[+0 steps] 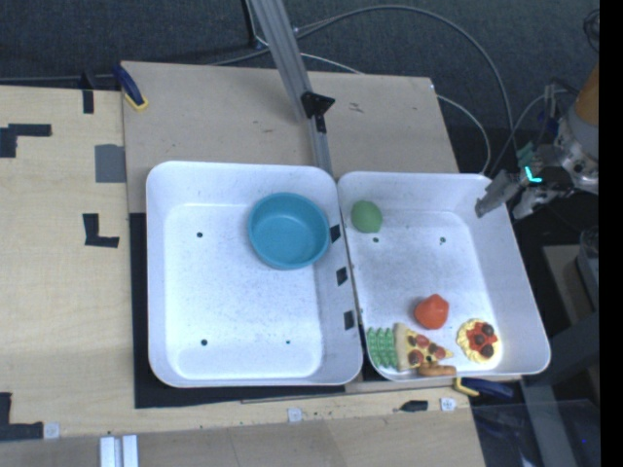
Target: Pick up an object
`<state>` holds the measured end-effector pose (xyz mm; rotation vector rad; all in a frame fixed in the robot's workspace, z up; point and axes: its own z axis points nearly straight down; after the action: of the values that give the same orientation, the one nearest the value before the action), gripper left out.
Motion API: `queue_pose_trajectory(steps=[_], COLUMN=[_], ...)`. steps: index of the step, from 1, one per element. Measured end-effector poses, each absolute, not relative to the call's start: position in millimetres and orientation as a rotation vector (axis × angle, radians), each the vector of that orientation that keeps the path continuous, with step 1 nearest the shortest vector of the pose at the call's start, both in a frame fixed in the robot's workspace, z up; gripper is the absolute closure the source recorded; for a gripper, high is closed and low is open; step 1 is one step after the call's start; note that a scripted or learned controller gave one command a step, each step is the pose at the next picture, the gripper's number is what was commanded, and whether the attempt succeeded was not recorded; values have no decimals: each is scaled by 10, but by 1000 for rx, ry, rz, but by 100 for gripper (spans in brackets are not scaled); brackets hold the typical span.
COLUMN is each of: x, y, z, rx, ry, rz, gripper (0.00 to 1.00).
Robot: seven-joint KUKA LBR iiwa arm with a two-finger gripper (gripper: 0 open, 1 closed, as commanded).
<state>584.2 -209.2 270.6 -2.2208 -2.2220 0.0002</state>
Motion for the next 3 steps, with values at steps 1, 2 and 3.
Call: queue_pose_trajectory(steps=[1, 2, 3], x=[5841, 5871, 5837], y=[-2092, -2082, -2077], z=[2705, 2078, 1648], rx=[-2221, -2217, -2218], ry=[-2222, -2219, -2220], rz=[0, 5, 4], gripper=[0, 0, 0])
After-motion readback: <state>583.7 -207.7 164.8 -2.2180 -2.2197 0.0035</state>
